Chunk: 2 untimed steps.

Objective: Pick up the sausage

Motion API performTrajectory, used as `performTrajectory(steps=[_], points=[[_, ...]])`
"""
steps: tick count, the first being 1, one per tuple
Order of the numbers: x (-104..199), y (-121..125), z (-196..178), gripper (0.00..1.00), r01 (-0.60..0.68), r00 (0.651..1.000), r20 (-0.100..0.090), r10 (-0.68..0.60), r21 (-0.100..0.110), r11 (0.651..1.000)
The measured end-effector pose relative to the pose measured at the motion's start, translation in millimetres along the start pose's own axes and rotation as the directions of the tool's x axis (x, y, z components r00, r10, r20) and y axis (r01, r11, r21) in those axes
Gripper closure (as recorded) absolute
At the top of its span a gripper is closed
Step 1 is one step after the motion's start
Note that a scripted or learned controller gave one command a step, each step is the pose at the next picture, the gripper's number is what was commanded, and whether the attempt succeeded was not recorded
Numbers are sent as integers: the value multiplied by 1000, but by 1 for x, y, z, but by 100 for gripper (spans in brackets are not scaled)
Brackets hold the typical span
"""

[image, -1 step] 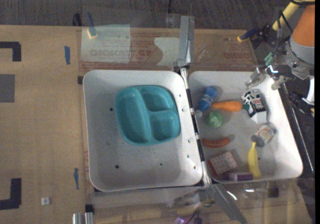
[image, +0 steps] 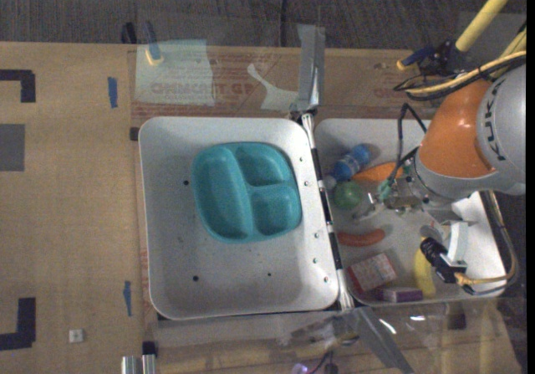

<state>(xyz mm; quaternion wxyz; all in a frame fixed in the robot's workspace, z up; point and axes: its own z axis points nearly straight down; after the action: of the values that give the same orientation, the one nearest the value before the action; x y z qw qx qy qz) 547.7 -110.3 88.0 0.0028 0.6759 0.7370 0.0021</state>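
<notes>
The sausage (image: 361, 238) is a short reddish-orange link lying flat on the floor of the right bin (image: 489, 212), near its left wall. My gripper (image: 378, 200) hangs over the same bin, a little farther back than the sausage and just right of a green ball (image: 349, 194). Nothing shows in its grasp. The grey and orange arm (image: 456, 151) covers the bin's back right part.
The right bin also holds a blue bottle (image: 351, 161), an orange carrot (image: 380, 171), a pink box (image: 374, 269), a yellow banana (image: 424, 272) and a purple item (image: 397, 294). A teal divided tray (image: 247, 190) lies in the left bin (image: 167, 222).
</notes>
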Motion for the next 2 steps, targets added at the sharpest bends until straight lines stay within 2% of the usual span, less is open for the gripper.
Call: performTrajectory(steps=[1, 2], points=[[15, -41, -1, 0, 104, 995, 2, -104, -4, 995], [11, -39, -11, 100, 99, 995, 7, -99, -9, 995]])
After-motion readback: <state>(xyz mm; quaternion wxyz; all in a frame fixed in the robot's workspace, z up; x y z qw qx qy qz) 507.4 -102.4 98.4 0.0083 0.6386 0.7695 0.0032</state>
